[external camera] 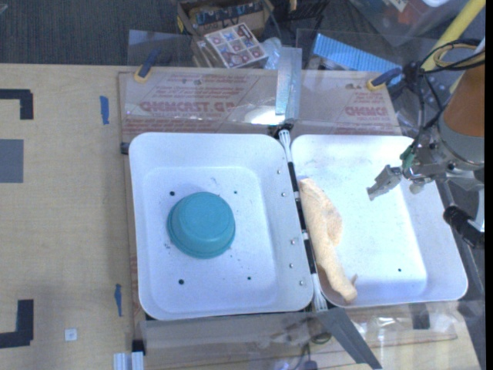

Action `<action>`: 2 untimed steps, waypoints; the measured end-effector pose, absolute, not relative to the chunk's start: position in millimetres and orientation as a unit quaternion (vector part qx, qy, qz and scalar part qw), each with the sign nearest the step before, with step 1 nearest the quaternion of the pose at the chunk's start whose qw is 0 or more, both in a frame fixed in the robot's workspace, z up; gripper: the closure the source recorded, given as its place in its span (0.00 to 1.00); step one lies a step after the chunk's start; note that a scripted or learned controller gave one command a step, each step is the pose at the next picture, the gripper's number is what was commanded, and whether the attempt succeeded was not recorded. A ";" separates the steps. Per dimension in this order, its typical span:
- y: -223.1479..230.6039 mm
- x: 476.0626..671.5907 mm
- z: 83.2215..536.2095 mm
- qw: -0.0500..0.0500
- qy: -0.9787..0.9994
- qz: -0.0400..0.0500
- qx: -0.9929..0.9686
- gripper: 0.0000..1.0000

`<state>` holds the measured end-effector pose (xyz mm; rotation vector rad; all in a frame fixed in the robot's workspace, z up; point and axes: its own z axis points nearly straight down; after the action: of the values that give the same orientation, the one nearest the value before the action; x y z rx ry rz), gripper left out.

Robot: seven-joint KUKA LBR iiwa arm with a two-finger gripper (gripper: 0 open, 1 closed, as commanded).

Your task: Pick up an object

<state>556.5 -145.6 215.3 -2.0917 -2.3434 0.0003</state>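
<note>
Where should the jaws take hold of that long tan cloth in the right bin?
Probably at the middle of the cloth, coming straight down, jaws closing across its narrow width. It lies lengthwise against the right bin's left wall, so one jaw has little room there; the free side faces the gripper.

My arm (467, 114) reaches in from the right, orange band above the wrist. My gripper (397, 179) hangs open, fingers spread, nothing between my jaws.
</note>
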 end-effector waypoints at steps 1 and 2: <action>-114.9 575.7 133.9 0.001 -0.701 0.000 -0.714 0.00; -98.6 570.2 89.7 -0.003 -0.785 -0.002 -0.619 0.00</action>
<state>570.2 -98.6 89.7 -1.9497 -2.4719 -0.0077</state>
